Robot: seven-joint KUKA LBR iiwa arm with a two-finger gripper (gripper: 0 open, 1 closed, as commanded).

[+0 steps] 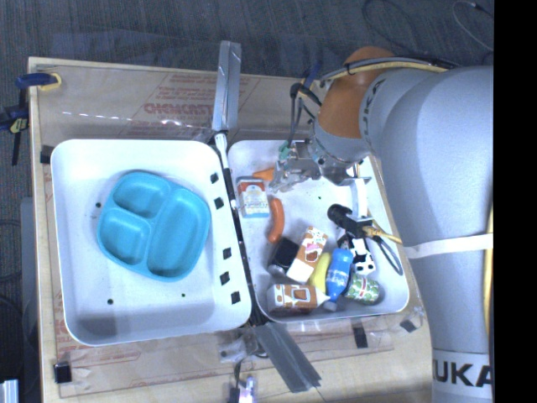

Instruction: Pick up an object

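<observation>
Camera view: gripper [289,168], finger state unclear, hovers at right bin's [394,305] far edge; one orange sausage [275,219], one blue bottle [339,274].

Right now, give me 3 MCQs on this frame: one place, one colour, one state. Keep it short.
1. Where is the divided tray?
A. left bin
B. right bin
C. on the bench outside the bins

2. What colour is that tray?
A. red
B. blue
C. yellow

3. How does the claw stand?
A. parked over the left bin
B. down at the far end of the right bin
C. outside both bins

Key: 1 A, the divided tray lies alone in the left bin. 2 B, it is plainly blue. 3 B, the claw sits low in the right bin, by the orange sausage.
</observation>
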